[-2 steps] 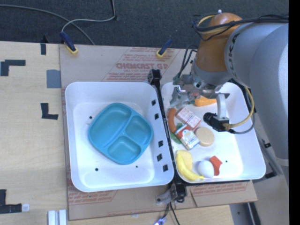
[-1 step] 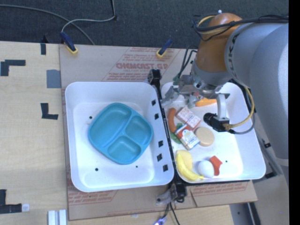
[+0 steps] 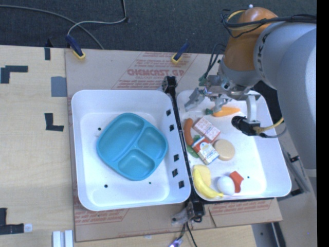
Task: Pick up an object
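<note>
a: where is the pincer (image 3: 205, 98)?
b: over the far end of the right bin (image 3: 267, 176), fingers spread open, nothing between them.
a: and the things to pick?
b: all in that bin. a toy carrot (image 3: 226, 112) lies just beside the pincer. nearer the divider, a sausage (image 3: 188, 130) sits next to two small cartons (image 3: 206, 139). a round tan biscuit (image 3: 224, 150) is beside them. at the near end, a banana (image 3: 203, 181), a white egg (image 3: 224, 184) and a red piece (image 3: 236, 179) cluster together.
a: the left bin (image 3: 85, 153)?
b: it holds a blue divided plate (image 3: 132, 145). both bins rest on cardboard on the bench (image 3: 31, 153).
</note>
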{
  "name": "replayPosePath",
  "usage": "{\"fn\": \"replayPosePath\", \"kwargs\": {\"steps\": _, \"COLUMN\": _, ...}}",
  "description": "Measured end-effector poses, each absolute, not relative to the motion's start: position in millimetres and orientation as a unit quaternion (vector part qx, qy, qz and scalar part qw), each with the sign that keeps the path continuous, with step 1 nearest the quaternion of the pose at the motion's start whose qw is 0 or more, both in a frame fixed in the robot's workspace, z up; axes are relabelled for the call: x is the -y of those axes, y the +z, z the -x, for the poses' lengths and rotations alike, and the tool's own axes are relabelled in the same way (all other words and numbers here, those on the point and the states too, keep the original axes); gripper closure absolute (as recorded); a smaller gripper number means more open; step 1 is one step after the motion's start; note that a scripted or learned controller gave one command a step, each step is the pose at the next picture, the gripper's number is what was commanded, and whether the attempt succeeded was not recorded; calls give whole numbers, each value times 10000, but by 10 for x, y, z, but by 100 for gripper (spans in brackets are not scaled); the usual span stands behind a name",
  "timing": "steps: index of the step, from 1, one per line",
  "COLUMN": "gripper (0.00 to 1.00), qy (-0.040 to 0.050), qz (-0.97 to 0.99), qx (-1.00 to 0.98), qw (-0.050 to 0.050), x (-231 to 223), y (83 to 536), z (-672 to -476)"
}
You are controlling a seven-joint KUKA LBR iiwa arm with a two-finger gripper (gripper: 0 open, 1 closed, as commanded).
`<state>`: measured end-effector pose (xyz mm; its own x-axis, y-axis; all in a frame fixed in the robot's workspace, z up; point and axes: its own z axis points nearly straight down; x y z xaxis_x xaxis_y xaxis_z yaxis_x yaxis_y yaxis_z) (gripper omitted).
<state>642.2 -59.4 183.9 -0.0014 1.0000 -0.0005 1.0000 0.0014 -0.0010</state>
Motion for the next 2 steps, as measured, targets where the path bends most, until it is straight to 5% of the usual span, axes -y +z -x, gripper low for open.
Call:
{"fn": "replayPosePath", "kwargs": {"steps": 1, "gripper": 0, "qy": 0, "qz": 7065, "qx": 7077, "qw": 9, "x": 530, "y": 1838, "z": -6546}}
{"fn": "replayPosePath", "kwargs": {"steps": 2, "gripper": 0, "qy": 12, "qz": 7073, "qx": 7069, "qw": 0, "x": 1189, "y": 1737, "z": -6678}}
